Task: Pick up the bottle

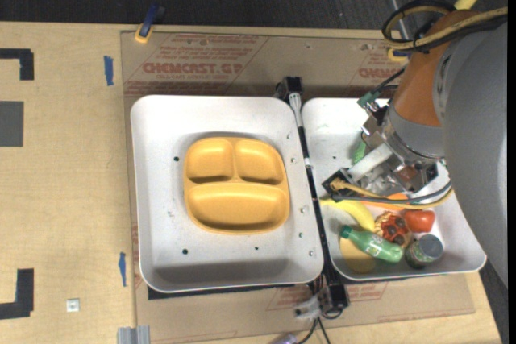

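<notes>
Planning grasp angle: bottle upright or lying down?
Lying down: the bottle rests on its side in the right bin, cap toward the left bin.

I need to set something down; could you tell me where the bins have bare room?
Left bin: bare rim strips around the yellow tray. Right bin: bare far-left corner; its near half is crowded with the green bottle, banana and gripper.

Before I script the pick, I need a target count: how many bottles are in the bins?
1. A green bottle lies on its side in the right bin, near its front, beside a banana. More could be hidden under the arm.
</notes>
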Tool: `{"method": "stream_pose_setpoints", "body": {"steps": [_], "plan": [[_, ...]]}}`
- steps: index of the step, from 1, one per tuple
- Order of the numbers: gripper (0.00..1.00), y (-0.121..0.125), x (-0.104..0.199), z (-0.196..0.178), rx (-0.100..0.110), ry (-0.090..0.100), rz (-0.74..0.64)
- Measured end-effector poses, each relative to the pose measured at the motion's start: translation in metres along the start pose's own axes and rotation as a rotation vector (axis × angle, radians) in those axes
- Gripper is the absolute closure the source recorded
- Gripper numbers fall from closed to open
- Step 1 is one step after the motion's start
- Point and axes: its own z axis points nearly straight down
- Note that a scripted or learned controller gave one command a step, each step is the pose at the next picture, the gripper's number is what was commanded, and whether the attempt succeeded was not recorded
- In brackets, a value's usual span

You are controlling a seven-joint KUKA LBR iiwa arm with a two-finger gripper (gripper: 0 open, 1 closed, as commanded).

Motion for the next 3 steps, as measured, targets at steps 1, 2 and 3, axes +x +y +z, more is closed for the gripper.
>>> {"method": "stream_pose_setpoints", "body": {"steps": [1,2,3], "plan": [[1.00,-0.012,-0.017,0.058,0.000,0.000,-0.318],[1.00,-0.014,-0.015,-0.112,-0.005,0.002,-0.391],[1.00,0.028,0.027,0.022,-0.002,0.000,-0.348]]}}
